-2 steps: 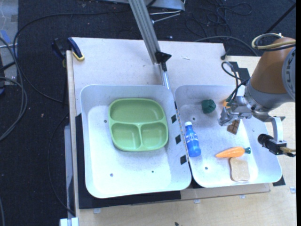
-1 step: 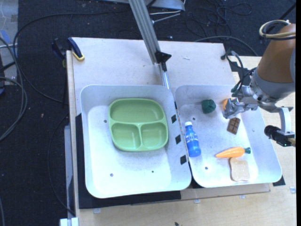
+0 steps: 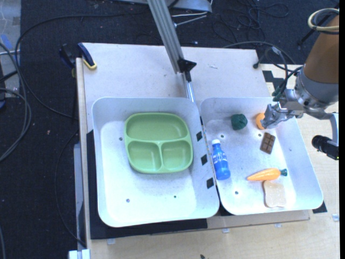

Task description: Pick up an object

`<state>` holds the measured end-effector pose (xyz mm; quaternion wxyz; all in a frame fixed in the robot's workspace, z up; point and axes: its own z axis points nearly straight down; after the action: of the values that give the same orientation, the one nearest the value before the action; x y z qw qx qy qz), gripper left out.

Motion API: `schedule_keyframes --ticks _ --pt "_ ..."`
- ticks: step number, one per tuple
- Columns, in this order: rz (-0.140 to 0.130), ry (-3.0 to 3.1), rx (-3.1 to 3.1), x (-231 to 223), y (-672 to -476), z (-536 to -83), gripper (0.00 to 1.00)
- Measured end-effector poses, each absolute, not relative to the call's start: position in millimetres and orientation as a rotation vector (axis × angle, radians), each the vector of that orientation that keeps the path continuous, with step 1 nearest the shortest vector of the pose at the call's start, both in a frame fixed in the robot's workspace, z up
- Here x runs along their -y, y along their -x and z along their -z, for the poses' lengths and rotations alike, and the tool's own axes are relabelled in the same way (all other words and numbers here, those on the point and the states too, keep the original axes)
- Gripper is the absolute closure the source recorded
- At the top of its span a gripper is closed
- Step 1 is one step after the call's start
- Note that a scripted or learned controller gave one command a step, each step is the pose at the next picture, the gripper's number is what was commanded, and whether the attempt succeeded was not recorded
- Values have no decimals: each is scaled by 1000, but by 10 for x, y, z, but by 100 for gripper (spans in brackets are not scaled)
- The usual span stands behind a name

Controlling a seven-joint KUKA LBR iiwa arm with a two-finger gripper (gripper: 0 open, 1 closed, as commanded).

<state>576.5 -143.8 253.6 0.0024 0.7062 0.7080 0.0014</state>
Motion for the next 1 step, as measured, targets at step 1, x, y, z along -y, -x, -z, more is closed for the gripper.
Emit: schedule_keyframes --ticks 1 --pt "-1 -2215 -2230 907 -5572 -2585 100"
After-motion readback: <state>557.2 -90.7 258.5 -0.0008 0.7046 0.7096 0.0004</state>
